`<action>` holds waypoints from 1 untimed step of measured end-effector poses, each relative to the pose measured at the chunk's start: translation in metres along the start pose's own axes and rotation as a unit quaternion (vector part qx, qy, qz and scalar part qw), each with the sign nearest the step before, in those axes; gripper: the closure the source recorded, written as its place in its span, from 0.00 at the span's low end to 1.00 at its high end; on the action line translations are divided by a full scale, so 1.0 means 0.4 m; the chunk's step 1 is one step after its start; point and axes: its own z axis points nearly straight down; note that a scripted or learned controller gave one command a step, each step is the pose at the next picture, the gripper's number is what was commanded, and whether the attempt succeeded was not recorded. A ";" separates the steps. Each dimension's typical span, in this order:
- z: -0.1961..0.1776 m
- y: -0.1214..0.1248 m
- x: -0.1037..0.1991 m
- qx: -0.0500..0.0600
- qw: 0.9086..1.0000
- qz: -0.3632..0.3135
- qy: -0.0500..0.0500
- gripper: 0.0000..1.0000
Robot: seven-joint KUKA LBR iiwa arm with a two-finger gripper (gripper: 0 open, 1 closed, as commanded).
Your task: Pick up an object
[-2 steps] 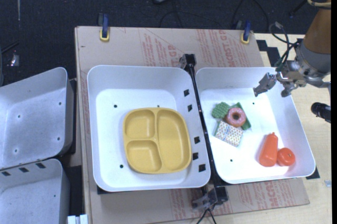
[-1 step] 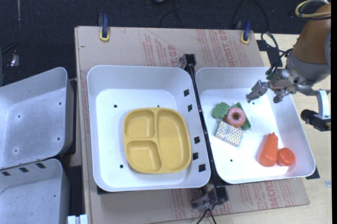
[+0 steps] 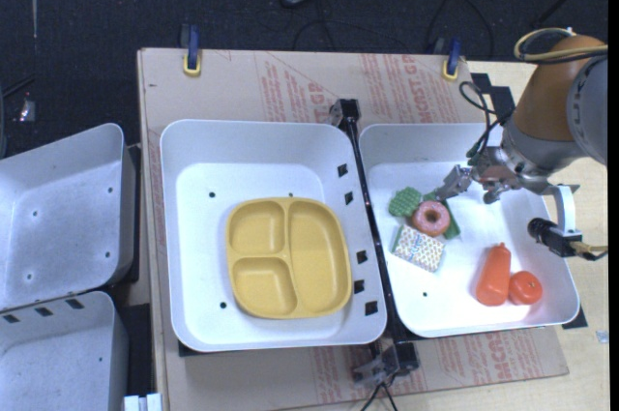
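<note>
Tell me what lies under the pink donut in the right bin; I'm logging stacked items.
The pink donut overlaps a green piece that sticks out up-left and at its right edge. How far the green extends underneath is covered. A patterned square packet lies just below it.

I see the bench (image 3: 261, 85), a tan board with faint red print, carrying two white bins side by side. The left bin (image 3: 193, 158) and the right bin (image 3: 556, 317) touch along a black divider (image 3: 366, 206) between them. Two yellow clamps grip the board's far edge, one (image 3: 192, 61) above the left bin, the other (image 3: 452, 64) above the right. A black clip (image 3: 387, 363) sits at the near edge.
</note>
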 end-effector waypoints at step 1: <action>-0.033 0.002 0.000 -0.002 1.000 0.000 -0.001 1.00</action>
